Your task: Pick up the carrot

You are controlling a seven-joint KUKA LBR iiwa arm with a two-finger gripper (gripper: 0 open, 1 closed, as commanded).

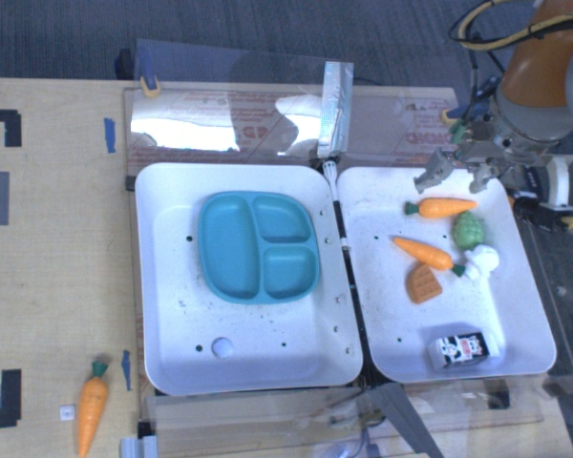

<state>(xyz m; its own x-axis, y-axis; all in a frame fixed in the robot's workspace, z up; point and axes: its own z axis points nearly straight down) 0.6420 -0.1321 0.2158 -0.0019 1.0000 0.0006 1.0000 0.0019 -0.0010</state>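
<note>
Overhead slanted view of the bench (48, 284) with two shallow white bins. The left bin (172, 342) held a blue divided plate (260, 246); the right bin (516, 342) held two carrots, a green leafy vegetable (469, 229), a white piece (481, 260) just beside it, a brown wedge-shaped piece (423, 283) and a small black-and-white carton (458, 348) near the front edge. The upper carrot (443, 207) lay roughly level near the bin's far wall, its right end close to the green vegetable; the lower carrot (424, 251) lay on a slant between it and the brown piece, its stalk end touching or nearly touching the white piece. A third carrot (92, 410) lay outside the bins on the bench at front left, well apart from the arm. The claw (466, 164) hung above the far edge of the right bin, just beyond the upper carrot, with its fingers spread and nothing between them. Judged risks: a descent from this position could land on the bin wall instead of the carrot; the rounded, tapered body could roll or squirt out as the fingers closed; a finger might catch the green vegetable, since it sat so near; and with two carrots close together, a closure between them could miss both.
</note>
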